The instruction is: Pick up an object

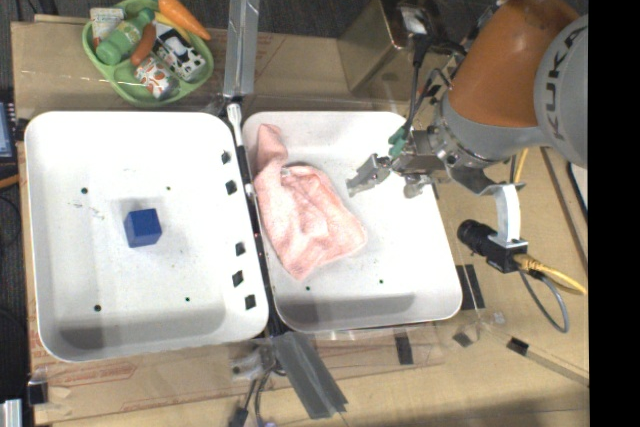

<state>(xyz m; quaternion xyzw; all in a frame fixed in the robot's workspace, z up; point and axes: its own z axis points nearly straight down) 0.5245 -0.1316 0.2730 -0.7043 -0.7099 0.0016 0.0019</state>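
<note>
Hovering just right of the pink cloth (305, 215), the gripper (362, 178) holds nothing, its fingers slightly apart. The cloth lies crumpled against the right bin's (425, 290) left wall. A good grasp probably means descending onto its raised folds (flat edges likely slip).

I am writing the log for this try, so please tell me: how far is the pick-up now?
Nothing is picked up yet. The pink cloth lies in the right bin and the blue cube in the left bin. The gripper hangs over the right bin beside the cloth, with nothing between its fingers. Grasping and lifting remain.
</note>
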